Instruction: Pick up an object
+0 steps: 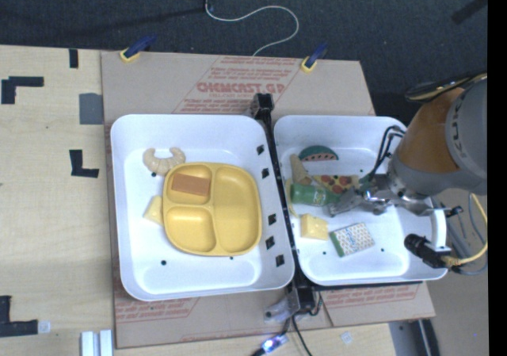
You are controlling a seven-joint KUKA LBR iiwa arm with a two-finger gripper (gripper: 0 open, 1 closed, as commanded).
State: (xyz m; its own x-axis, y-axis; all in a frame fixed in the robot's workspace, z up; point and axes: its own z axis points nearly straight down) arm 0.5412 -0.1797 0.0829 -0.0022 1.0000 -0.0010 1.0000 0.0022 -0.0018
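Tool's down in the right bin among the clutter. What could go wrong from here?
1. The tool sits where the green item, the colourful packet and the yellow wedge crowd together; it may pinch two at once or nudge them aside.
2. The patterned card lies flat on the bin floor, likely hard to grip.
3. The pile lies near the right bin's left wall, so a finger may hit it.

The arm (444,148) runs off the right edge. The gripper (344,205) covers part of the green thing (309,194) and the spotty thing (337,183) near the right bin's (348,271) left wall. Its fingers are too dark to make out.
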